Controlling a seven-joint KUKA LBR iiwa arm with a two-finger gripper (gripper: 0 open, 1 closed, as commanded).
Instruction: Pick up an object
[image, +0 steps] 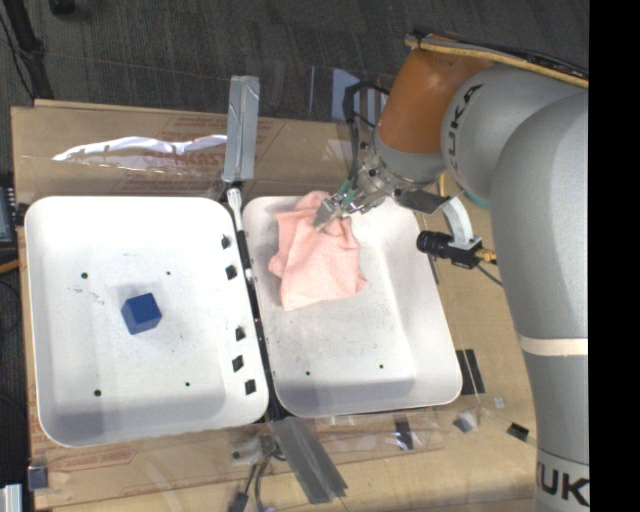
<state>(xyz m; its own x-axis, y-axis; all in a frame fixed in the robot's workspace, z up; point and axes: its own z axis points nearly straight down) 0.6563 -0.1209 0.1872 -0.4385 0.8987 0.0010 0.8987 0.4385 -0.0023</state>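
Fingers (335, 208) pinch pink cloth (318, 256); blue cube (141, 312) in left bin (60, 230).

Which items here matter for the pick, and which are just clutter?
In play:
- pink cloth, bunched in the right bin
- hand, down on the cloth's top edge
- blue block in the left bin, another possible pick

Just lying about:
- clear plastic wrap on the cardboard behind the bins
- grey bar standing behind the gap between the bins

A robotics lab: KUKA arm (520, 180) over cardboard-topped bench (130, 135).
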